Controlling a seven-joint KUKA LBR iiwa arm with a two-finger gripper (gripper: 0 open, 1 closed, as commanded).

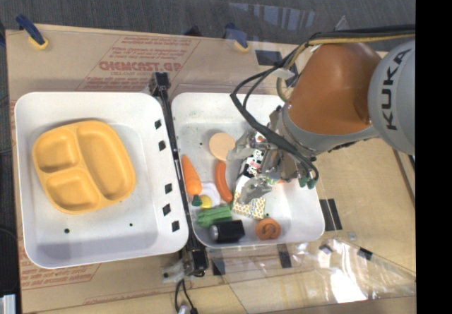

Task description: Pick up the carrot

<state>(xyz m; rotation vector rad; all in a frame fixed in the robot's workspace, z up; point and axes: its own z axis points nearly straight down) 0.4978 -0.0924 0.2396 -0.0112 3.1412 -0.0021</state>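
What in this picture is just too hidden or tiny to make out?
- Gripper: the arm's orange band looms over it in the camera view, so its fingers' state is unreadable.
- Patterned flat item: partly under the gripper.
- Small yellow piece below the orange carrot: too small to identify.

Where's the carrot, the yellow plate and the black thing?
carrot (191, 174), camera view, middle of its orange body.
yellow plate (83, 164), camera view, its centre ridge.
black thing (227, 231), camera view, its top side.
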